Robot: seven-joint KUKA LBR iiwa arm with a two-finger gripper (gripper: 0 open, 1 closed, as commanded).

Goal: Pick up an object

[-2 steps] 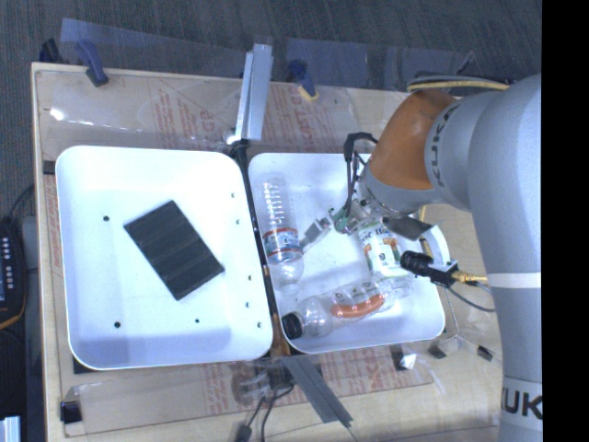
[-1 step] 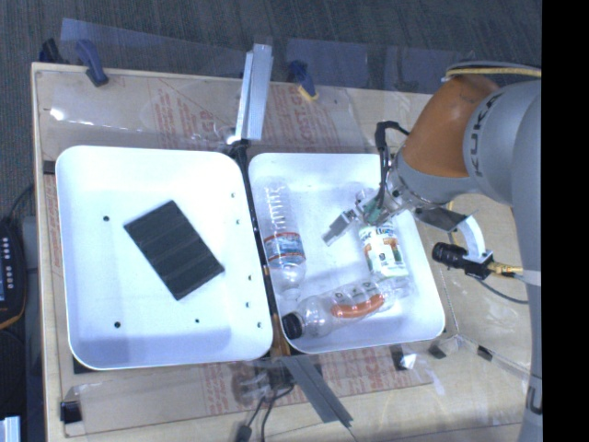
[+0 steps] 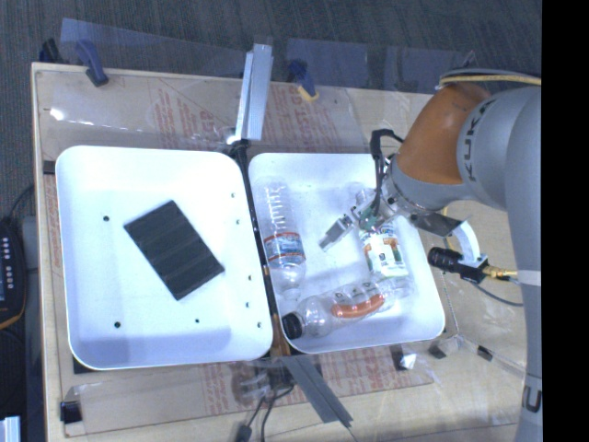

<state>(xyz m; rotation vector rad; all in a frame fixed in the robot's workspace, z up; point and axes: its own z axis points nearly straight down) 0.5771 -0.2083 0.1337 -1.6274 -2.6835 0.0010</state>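
Camera view from above the table [image 3: 138, 95] shows two white bins side by side. The left bin [image 3: 83, 168] carries a flat dark slab [image 3: 174, 249] lying at an angle near its middle. The right bin [image 3: 313, 168] is more crowded: a clear water bottle [image 3: 282, 239] lies along its left side, a second clear bottle with a dark cap [image 3: 317, 317] lies along the near wall, an orange piece [image 3: 357, 305] sits just beside it, and a small white carton [image 3: 386, 254] rests toward the right.

The grey arm reaches in from the right, its orange band above the wrist, and the gripper [image 3: 342, 230] hangs low over the middle of the right bin, between the water bottle and the carton. From where I stand I cannot tell how its grasp stands, and nothing is plainly caught in it.

My worry is the clutter. The gripper sits between things rather than squarely over one, so a descent here could meet bare bin floor. The bottles are round and slick and would likely roll or squirt aside under a pinch. The carton lies close enough that a finger might land on its edge and shove it instead.
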